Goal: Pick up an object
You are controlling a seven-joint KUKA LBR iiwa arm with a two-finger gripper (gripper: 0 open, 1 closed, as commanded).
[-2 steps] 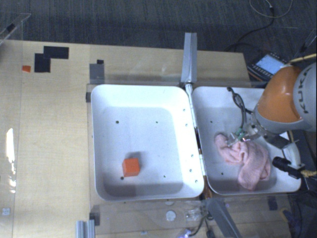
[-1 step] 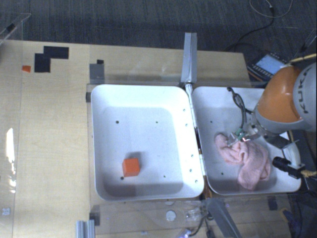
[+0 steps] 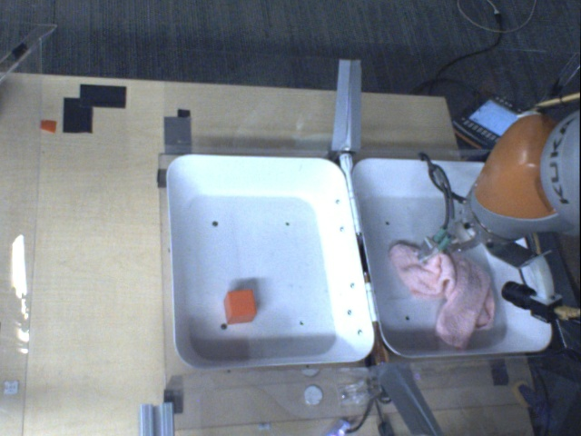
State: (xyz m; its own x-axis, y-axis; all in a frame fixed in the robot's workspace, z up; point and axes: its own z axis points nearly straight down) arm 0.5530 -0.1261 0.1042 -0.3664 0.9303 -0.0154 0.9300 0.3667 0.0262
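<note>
**Soft pink cloth under the gripper in the right bin**

A crumpled pink terry cloth (image 3: pixel 445 289) is seen lying in the right shallow white plastic bin (image 3: pixel 399 198), spread from the bin's centre toward its 5 o'clock corner. It is judged to be light, limp and without any stiffness: it is expected to drape and stretch when lifted rather than come up as one piece, and a shallow pinch on a single loose layer may be pulled free. No fragility is expected, and the nap should give good friction. The best hold is judged to be on a raised fold, where several layers are bunched; the thickest bunching appears at the cloth's 10 o'clock end.

The two-finger gripper (image 3: pixel 447 242) is placed at that same end, at or just above the cloth's upper edge. Whether its fingers are spread or closed, and whether any cloth lies between them, cannot be told at this size. The grey arm with its orange band (image 3: pixel 513 175) is seen at 2 o'clock of the cloth.

In the left shallow white plastic bin (image 3: pixel 182 243), well apart, a small orange block (image 3: pixel 241 306) rests toward 7 o'clock of that bin's floor. It is judged rigid and light.
</note>
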